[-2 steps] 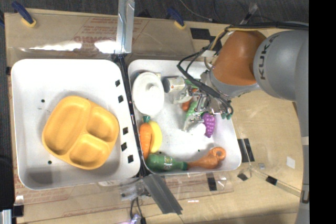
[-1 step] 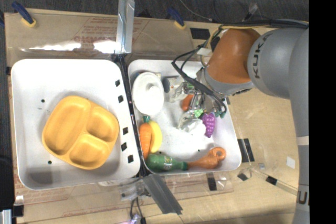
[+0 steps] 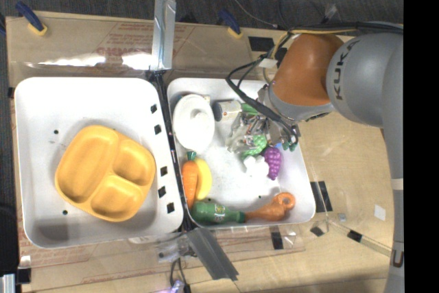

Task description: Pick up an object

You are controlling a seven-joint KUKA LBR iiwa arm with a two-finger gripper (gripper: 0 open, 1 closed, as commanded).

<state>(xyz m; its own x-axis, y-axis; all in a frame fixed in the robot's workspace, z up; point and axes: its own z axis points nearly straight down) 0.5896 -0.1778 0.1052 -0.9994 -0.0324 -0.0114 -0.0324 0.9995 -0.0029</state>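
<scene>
The arm [image 3: 357,79] reaches in from the right and places the gripper [image 3: 255,130] low inside the right bin [image 3: 302,178], whose rim serves here as the reference landmark. No single object is named by the task; the nearest candidates are a small green item [image 3: 256,144] directly under the gripper, the purple grapes [image 3: 274,161] just beside it toward the bin's right wall, and a small white piece [image 3: 255,166] touching the grapes. Whether the gripper is open, closed or gripping cannot be told from this view, because metal parts and cables overlap the clutter beneath. Further candidates lie along the bin's near edge: a green bottle [image 3: 216,213] and an orange drumstick-shaped toy [image 3: 274,206] lying end to end, with a carrot [image 3: 190,178] and a banana [image 3: 204,178] side by side against the bin's left wall. A white bowl [image 3: 193,119] sits in the bin's far left corner. The left bin [image 3: 34,120] holds a yellow divided tray [image 3: 104,171]. To execute the step well, centre the gripper on one item only, since the green item, grapes and white piece are crowded together and a closure could catch two or push one aside. Descend vertically, close on the item's narrow axis, then lift straight up and confirm the item rises clear of the bin floor.
</scene>
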